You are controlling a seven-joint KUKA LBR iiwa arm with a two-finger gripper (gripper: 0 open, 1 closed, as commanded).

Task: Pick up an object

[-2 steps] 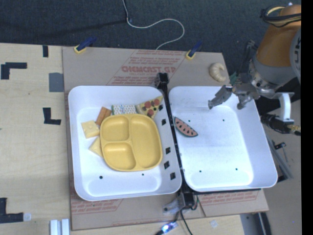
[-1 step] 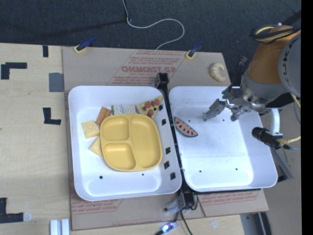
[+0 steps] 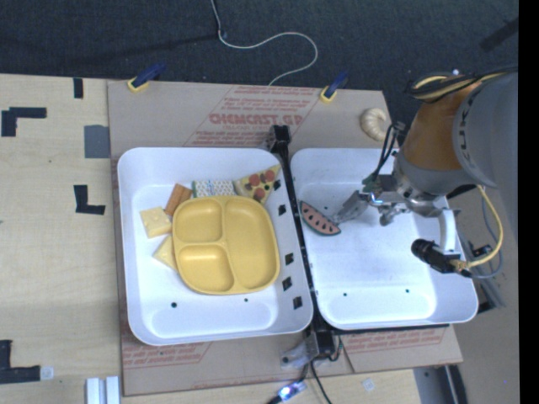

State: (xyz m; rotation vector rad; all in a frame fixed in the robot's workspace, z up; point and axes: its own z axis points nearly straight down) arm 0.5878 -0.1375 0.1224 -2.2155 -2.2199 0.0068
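I see the tool (image 3: 349, 209) low in the right bin (image 3: 379, 310), fingers pointing left. Watermelon slice (image 3: 320, 220) lies just left of its tip, near the divider, not gripped. Can't tell whether the tool is open or closed.
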